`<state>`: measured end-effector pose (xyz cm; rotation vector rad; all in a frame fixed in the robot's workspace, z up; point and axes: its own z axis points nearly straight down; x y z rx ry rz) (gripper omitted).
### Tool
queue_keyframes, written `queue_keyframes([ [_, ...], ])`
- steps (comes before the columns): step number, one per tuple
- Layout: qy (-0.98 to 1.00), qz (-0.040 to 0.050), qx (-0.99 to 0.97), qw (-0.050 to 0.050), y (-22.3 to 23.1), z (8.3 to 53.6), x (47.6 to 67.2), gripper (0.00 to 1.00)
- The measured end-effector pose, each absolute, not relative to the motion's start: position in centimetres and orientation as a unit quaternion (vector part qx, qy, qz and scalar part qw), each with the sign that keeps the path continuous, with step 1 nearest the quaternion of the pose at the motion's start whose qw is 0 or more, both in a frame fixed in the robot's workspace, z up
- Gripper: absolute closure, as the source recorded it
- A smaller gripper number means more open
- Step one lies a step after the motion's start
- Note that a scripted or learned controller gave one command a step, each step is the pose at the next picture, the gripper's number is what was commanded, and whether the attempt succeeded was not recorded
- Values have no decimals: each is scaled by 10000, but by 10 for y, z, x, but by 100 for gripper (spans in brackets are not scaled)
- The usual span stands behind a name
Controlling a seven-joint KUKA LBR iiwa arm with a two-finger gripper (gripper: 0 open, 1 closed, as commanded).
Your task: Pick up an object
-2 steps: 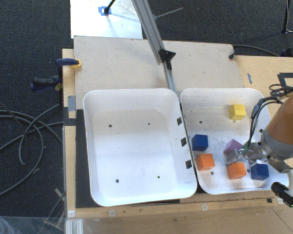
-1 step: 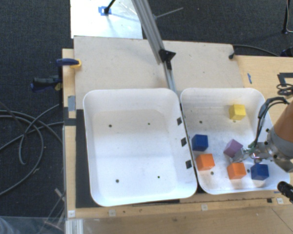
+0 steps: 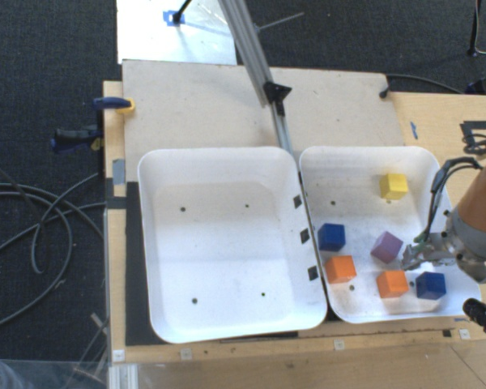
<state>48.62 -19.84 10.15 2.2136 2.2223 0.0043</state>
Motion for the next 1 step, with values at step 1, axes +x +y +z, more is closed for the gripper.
queue_keyframes([
  [1,7084,14,7058,25,-198,101,486,0],
])
